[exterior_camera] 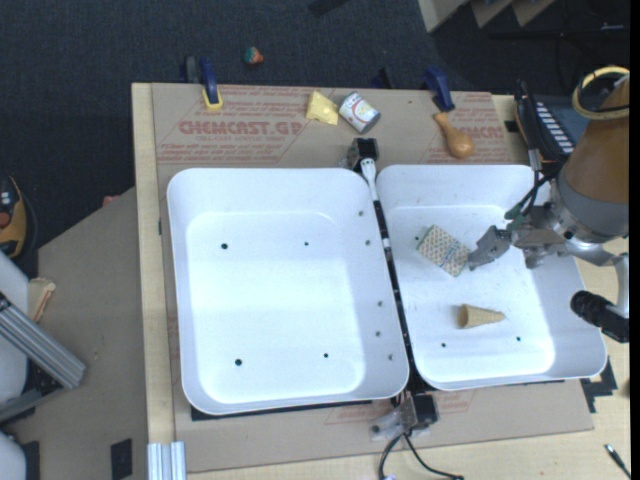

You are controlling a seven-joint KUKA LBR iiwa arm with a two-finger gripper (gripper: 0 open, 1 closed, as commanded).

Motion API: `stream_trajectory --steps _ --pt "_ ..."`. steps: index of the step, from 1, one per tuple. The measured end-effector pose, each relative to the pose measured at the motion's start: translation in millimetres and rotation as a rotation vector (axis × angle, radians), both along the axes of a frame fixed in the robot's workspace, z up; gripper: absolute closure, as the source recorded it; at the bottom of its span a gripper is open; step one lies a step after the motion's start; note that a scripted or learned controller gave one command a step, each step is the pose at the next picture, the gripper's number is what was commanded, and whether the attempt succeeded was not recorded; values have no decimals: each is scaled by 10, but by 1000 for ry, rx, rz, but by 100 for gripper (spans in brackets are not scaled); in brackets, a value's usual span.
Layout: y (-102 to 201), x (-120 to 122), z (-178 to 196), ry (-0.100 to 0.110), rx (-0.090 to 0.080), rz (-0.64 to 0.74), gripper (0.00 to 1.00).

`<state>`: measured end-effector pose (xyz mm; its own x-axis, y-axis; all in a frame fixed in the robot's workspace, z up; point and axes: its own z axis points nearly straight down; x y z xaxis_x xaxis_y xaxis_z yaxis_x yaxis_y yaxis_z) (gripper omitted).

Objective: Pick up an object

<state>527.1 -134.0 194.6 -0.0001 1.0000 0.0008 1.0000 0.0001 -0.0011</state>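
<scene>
Left bin [200, 208]: white, shallow, only small dark dots on its floor. Right bin [560, 353] sits touching it along a dark seam. Two things inside: a speckled grey-tan pad [442, 249] lying flat near the middle, slightly upper left, and an orange-tan cone [481, 316] lying on its side below it, tip pointing right. Pad and cone are apart, not touching.

The pincer [487, 249] hangs over the right bin, just right of the pad, its dark tip close to the pad's right edge. Cannot tell if the pincer is open or closed; it reads as one dark shape, and contact with the pad is also unclear. Nothing is seen gripped. The arm [600, 168] enters from the right, its orange band cut off by the frame edge.

On the table [150, 368] behind the bins, left to right: blue clamp [210, 83], yellow wedge [322, 109], small white-grey box [359, 112], second blue clamp [436, 86], orange-brown pear-shaped thing [455, 136]. Small black part [364, 152] at the top of the seam. Cables and a connector [410, 418] at the front edge. Tiny coloured object [254, 56] on the dark floor beyond the table.
</scene>
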Motion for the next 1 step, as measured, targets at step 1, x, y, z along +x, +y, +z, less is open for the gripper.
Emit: stream_trajectory --steps 1 --pt "154 449 -1093 8 3 3 0"
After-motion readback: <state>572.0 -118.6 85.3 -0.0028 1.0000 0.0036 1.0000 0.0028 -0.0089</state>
